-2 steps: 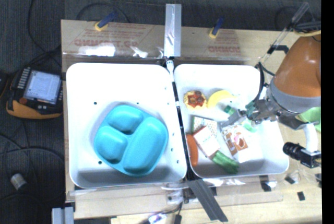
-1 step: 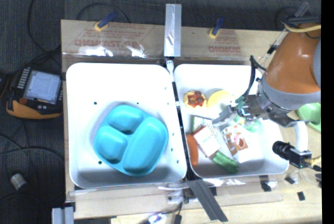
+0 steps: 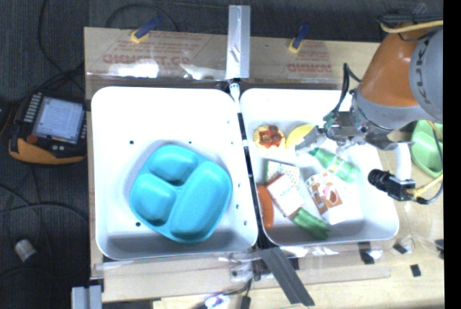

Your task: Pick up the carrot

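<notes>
My worktop (image 3: 101, 41) carries two white bins. The left bin (image 3: 115, 113) holds a blue divided tray (image 3: 180, 191). The right bin (image 3: 374, 221) holds a heap of packets and toy food. My end effector (image 3: 340, 133) hangs over its upper middle; I cannot tell its state. The carrot (image 3: 266, 205) lies against the right bin's left wall, well apart from it.
</notes>
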Robot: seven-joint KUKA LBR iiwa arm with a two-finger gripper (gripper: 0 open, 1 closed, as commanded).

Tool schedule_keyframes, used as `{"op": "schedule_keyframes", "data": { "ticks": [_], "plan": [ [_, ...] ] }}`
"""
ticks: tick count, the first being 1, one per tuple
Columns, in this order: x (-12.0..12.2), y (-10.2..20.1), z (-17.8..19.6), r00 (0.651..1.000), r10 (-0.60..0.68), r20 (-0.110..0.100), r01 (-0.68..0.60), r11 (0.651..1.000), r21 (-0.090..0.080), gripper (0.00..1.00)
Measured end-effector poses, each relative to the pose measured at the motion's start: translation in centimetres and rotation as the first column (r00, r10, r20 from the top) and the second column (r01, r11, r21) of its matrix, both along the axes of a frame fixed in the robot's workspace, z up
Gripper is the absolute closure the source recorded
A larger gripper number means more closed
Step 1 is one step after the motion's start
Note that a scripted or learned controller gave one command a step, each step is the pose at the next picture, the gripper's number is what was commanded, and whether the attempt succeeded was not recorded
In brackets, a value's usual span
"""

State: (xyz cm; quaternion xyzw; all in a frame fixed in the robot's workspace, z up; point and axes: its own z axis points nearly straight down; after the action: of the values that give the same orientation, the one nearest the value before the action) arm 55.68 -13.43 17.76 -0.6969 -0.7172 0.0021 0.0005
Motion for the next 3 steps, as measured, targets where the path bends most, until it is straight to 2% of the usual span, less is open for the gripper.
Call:
{"op": "schedule_keyframes", "data": {
  "ticks": [1,2,3],
  "plan": [
    [5.2,-6.8,1.2,0.999,-0.054,0.002,0.054,0.999,-0.001,0.0],
    [5.3,-6.7,2.1,0.999,-0.053,0.0,0.053,0.999,-0.004,1.0],
    [0.9,-4.6,-8.1,0.969,-0.246,0.002,0.246,0.969,-0.002,1.0]
  ]
}}
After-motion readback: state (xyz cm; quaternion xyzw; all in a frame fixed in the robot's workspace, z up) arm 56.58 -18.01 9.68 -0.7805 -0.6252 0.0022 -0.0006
